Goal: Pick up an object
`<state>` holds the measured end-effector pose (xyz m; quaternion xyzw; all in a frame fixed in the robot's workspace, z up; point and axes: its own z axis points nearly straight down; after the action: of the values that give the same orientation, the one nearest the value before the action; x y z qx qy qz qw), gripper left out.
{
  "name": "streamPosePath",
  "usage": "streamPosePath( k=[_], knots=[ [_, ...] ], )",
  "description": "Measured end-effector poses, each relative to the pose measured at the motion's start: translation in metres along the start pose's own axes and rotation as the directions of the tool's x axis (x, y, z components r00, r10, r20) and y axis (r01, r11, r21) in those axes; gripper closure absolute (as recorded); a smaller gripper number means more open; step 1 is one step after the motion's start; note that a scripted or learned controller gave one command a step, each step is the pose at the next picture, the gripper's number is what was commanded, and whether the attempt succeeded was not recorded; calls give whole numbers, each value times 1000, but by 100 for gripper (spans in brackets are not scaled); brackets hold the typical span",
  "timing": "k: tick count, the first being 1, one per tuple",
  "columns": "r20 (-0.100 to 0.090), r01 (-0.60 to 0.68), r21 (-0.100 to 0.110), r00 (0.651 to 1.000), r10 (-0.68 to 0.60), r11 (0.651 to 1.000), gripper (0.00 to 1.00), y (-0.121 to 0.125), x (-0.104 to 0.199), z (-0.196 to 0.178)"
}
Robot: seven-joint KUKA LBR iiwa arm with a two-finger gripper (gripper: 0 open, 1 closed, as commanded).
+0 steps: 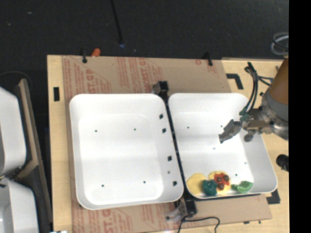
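Along the right bin's (204, 106) near edge lie small toys (219, 182).

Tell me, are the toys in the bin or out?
In. The toys lie inside the right bin, at its near edge.

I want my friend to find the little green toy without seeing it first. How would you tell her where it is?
Find the right-hand shallow white bin, the one under the robot's two-finger gripper. Go to its near edge, where small soft toys are piled. The bright green toy lies at the right end of that pile, beside the pale yellow toy; it is lighter than the teal toy further left.
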<state>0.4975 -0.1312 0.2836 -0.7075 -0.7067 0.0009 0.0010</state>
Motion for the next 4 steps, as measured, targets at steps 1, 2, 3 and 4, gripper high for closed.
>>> streamPosePath(
  k=[1, 2, 3, 4],
  knots=[
    [0, 0, -4, 1000, 0, 1000, 0, 1, 0, -2],
    [0, 1, 2, 1000, -1, 1000, 0, 5, 1, 60],
    [-1, 0, 2, 1000, 0, 1000, 0, 2, -5, 121],
    [0, 0, 1, 1000, 0, 1000, 0, 10, -5, 168]
  ],
)
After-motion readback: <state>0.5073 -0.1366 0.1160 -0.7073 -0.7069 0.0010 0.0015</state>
